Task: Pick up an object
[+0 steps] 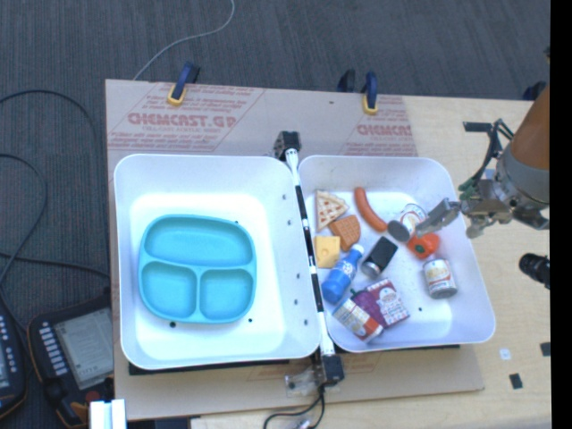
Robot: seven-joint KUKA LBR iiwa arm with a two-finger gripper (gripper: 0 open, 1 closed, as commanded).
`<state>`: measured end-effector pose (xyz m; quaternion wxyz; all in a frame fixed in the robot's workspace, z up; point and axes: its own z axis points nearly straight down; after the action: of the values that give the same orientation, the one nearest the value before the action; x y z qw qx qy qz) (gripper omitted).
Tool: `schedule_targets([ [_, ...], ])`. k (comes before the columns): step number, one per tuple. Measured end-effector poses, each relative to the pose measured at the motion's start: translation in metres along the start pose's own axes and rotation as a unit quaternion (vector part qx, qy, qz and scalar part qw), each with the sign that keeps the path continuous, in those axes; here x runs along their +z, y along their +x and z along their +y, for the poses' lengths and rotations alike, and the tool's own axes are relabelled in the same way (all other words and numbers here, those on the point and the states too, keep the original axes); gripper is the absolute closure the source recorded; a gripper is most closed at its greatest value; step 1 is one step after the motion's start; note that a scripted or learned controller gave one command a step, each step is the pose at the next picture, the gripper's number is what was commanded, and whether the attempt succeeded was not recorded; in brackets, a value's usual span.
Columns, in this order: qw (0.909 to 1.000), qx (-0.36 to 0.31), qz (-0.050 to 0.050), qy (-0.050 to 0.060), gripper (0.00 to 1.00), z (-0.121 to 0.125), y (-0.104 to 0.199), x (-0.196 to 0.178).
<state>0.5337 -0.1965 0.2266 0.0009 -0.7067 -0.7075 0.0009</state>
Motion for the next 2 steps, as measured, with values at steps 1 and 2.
schedule_targets([
  [1,1.0000,0.000,0.000,-0.001,0.00,-0.010,0.029,0.118],
  [2,0.9999,0.003,-0.005,-0.008,0.00,-0.040,0.087,0.139],
])
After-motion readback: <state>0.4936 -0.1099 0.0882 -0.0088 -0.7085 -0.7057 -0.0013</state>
